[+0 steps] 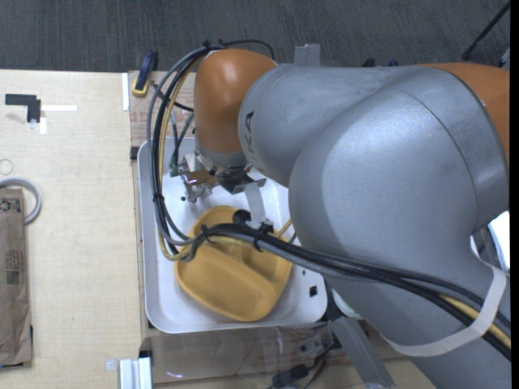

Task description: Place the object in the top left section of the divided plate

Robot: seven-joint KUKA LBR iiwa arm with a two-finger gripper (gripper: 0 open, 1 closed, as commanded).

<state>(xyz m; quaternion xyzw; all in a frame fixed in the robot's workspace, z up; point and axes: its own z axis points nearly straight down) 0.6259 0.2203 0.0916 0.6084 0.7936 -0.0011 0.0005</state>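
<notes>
Below the orange wrist band [223, 96] of the grey arm [365, 177], the tool [212, 183] hangs over the upper part of a shallow white bin [154, 298] on the worktop [73, 217]. The arm's bulk fills most of the right side and hides the bin's right half. Black cables [166, 185] loop down the tool's left side and cross the bin.

The yellow divided plate [231, 278] lies just beneath and toward the camera from the tool, in the bin's lower part. Its long axis runs on a slant, from upper left to lower right. One large section faces the viewer; the upper sections sit under the cable bundle, so the dividers are hard to trace. A small dark thing [241, 215] rests at the plate's upper edge, just below the tool; I cannot tell whether it is the object to be placed or part of the rig.

Whether the tool is wide, narrow or holding anything cannot be told from this angle.

By my judgement, the coming move turns on a short path from the tool down and slightly left to the plate's top left section. Open room is tight: the bin's left wall is near, and the cables lie across the plate's upper rim.
</notes>
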